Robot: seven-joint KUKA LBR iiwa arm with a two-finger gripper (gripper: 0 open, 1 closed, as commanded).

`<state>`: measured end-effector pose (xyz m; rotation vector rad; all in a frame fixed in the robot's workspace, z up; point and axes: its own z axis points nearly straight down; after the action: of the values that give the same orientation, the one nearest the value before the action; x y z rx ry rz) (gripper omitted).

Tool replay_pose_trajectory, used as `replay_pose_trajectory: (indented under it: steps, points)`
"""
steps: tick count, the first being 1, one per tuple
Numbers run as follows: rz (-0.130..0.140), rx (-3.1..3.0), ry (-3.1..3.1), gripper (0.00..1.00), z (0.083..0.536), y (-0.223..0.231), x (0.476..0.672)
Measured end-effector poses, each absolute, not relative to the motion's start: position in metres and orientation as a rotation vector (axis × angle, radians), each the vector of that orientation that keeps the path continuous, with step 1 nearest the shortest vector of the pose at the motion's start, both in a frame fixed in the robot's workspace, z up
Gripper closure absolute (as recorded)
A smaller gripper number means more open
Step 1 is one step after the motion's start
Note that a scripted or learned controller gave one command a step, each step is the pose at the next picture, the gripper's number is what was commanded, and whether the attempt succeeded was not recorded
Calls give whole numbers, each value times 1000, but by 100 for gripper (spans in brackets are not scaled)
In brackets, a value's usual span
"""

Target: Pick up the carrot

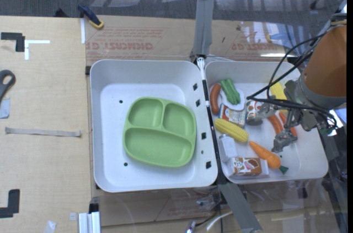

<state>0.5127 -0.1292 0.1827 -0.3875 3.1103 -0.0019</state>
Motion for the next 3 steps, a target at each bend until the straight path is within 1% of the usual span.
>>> replay_pose_trajectory:
  steps: [1,2,3]
  points:
    - [0,-177,3133,0,92,-146,487]
    - [0,147,3134,0,96,-131,485]
    - [0,215,3131,0,92,-105,479]
